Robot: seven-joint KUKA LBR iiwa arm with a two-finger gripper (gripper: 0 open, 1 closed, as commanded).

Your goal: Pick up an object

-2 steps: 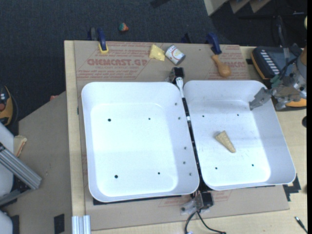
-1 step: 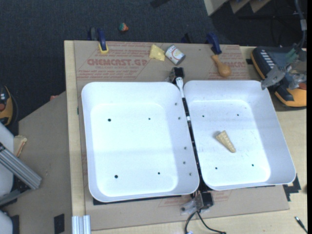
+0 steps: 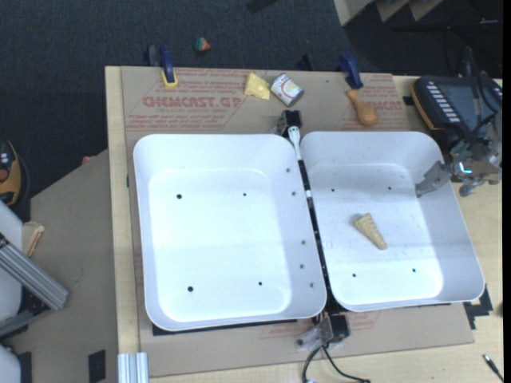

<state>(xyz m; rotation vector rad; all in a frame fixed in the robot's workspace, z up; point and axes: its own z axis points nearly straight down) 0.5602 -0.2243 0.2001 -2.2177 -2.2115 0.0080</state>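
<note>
- The small tan, cone-shaped wedge [image 3: 370,230] lies flat on the floor of the right-hand shallow white plastic bin [image 3: 415,290], near its middle.
- The grey two-finger gripper [image 3: 432,179] sits at that bin's right rim, well apart from the wedge.
- Whether the fingers are spread or pressed together cannot be told; nothing is seen between them.
- Judged so, the whole pick remains: reach, close, lift.
</note>
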